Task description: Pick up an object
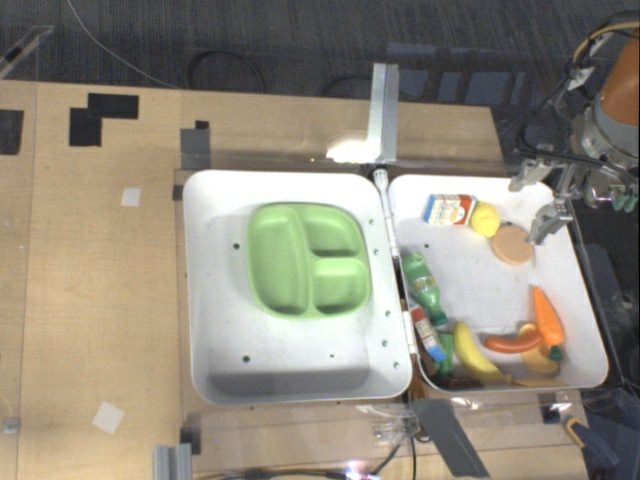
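Right now I see the gripper (540, 203) hanging over the right bin's (590, 298) far right corner, fingers apart and holding nothing, just beside the tan disc (514, 247); the lemon (485, 220) lies near it.

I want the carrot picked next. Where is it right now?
The carrot lies in the right bin, near its right wall toward the front, just above the red sausage.
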Available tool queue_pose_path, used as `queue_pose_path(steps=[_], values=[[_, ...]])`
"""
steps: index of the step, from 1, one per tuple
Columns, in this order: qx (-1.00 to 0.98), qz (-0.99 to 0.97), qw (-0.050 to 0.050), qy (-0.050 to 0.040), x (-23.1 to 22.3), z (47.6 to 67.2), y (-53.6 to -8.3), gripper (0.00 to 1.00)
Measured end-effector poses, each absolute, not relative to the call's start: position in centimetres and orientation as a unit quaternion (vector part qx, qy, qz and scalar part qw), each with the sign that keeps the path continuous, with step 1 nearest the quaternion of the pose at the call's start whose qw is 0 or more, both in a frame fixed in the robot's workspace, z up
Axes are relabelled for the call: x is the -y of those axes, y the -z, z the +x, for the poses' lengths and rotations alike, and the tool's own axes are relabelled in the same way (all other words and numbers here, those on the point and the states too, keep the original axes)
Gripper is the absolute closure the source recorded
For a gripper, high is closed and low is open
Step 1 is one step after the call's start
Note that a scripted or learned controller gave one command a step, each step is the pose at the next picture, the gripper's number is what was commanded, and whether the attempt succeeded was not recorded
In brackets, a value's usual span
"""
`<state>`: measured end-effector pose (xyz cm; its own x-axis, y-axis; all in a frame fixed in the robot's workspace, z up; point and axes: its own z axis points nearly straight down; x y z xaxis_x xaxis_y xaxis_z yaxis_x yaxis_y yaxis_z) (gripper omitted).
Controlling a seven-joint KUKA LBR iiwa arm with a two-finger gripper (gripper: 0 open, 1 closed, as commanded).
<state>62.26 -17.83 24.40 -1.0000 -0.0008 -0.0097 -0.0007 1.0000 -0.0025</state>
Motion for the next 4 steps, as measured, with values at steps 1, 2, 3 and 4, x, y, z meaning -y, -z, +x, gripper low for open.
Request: queue_pose_path(steps=[1,2,3,4], values=[[-0.999,0.033,0.0,-0.0005,19.1,59.2,-9.7,0.0],[-0.999,0.034,0.007,0.0018,20.7,53.3,-9.0,0.0],[-0.997,0.082,0.009,0.0016,20.6,49.2,-9.0,0.0],[-0.997,0.078,0.019,0.0044,20.6,49.9,-10.5,1.0]])
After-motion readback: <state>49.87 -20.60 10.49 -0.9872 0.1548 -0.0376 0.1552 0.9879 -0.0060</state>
